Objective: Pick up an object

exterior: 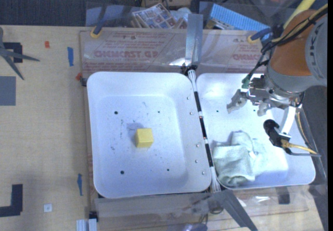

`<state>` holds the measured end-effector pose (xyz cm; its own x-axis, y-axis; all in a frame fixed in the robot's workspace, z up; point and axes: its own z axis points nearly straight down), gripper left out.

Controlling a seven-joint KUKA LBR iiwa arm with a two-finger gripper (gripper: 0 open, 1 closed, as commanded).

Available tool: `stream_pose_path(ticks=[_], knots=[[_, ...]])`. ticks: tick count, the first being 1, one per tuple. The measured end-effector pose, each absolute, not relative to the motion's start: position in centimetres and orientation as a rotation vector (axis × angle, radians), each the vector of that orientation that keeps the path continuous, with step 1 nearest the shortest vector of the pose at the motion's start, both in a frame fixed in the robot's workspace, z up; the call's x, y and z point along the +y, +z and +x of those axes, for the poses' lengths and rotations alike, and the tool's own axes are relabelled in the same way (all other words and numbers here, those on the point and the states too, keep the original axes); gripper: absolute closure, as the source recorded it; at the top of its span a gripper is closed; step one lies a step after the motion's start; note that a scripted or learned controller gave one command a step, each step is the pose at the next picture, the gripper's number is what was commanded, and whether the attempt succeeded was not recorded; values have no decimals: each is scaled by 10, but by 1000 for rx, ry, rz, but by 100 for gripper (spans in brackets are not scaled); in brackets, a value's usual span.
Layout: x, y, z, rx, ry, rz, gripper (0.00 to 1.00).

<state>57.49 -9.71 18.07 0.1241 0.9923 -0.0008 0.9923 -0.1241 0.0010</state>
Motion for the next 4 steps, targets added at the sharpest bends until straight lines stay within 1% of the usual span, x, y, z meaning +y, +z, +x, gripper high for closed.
stream_pose_path(ticks=[1,2,3,4], knots=[[-132,88,575,2154,8,2279,0],[-107,88,517,2110,8,2322,0],[-109,99,519,2102,15,2321,100],[-109,99,519,2102,14,2321,0]])
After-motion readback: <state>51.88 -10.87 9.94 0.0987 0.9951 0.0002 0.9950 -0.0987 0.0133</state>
